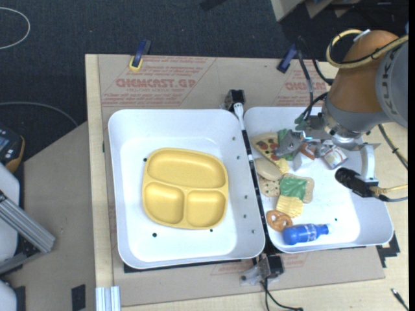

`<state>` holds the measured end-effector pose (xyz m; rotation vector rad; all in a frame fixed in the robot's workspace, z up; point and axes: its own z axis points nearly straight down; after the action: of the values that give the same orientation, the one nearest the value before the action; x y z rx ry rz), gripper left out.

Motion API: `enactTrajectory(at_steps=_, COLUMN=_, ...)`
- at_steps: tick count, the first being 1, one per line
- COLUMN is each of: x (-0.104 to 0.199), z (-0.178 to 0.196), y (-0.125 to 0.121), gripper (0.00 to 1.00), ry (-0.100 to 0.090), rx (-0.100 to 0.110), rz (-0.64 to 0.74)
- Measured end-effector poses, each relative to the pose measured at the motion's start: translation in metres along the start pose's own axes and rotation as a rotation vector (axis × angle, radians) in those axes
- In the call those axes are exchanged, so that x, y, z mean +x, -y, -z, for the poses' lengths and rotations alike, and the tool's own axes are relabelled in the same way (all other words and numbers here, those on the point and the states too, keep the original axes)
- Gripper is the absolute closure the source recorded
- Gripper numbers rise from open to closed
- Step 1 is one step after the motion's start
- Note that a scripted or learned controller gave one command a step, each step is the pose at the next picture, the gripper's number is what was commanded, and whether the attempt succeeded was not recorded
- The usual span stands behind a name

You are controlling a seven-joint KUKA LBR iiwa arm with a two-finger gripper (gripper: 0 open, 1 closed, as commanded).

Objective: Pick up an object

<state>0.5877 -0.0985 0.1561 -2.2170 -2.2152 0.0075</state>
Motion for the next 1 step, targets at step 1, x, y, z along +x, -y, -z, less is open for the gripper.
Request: enactTrajectory(at_steps=1, x=-0.007, z=-0.0439, y=-0.0013, gripper=0.0, ry=0.002, rx=-0.006, rz=0.0)
